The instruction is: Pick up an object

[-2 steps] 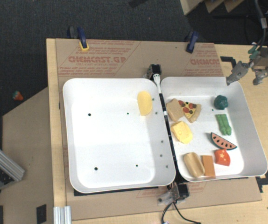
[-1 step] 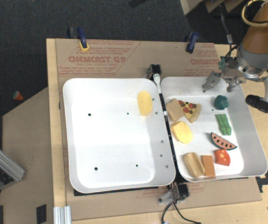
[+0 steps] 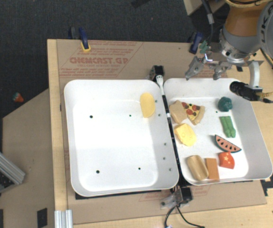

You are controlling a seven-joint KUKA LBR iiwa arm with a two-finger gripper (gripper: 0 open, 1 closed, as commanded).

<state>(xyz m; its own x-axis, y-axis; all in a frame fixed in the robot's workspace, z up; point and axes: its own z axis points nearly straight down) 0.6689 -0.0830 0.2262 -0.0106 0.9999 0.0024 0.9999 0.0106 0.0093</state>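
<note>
Red "CHEMCAST GP" print marks the brown board [image 3: 103,56] behind the left bin [image 3: 79,127], right of which the empty gripper [image 3: 206,72] hangs with fingers apart.

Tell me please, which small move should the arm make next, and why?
Probably move toward the pizza slice and lower. The gripper hangs open above the right bin's far rim with nothing between its fingers, and the toy foods lie nearer the camera.
</note>
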